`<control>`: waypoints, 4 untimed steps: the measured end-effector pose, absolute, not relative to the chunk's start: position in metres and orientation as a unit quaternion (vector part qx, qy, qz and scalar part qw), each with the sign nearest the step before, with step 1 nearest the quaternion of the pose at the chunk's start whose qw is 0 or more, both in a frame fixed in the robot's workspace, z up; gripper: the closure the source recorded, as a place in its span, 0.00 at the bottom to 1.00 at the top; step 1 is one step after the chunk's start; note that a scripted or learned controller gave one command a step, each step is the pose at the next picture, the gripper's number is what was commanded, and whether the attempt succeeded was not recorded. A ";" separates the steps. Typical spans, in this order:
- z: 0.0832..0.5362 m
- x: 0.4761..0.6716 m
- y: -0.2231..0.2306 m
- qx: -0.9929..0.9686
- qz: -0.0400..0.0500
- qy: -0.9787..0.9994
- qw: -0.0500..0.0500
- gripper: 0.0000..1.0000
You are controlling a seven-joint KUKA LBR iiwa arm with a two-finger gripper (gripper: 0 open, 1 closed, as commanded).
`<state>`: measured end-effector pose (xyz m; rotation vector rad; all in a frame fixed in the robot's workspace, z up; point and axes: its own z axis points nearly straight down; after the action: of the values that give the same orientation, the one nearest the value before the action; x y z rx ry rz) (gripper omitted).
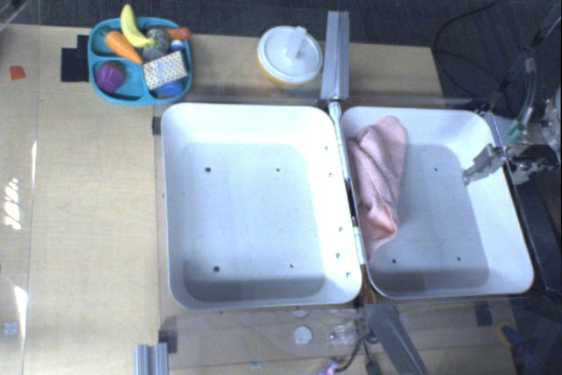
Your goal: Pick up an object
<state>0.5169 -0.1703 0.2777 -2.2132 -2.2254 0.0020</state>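
No text, label, brand, number or sign can be read anywhere. The small red tag (18, 73) near the surface's (88, 215) left edge and the patterned card (167, 68) in the blue tray (98, 89) at the far left corner are too small to make out.

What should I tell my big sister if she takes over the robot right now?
Gripper: at the right edge of the right bin, nothing seen between its fingers; open or shut is unclear.
Pink cloth: crumpled along the right bin's left wall.
Left bin: beside it.
Blue tray of toy food and a lidded cup sit behind the bins.
Done: nothing lifted yet.
Left: grab and lift something, probably the cloth.
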 end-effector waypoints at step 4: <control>0.088 0.671 -0.120 -0.631 -0.001 -0.776 0.000 0.00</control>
<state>0.6708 -0.1195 0.0879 -1.9826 -2.4380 -0.0041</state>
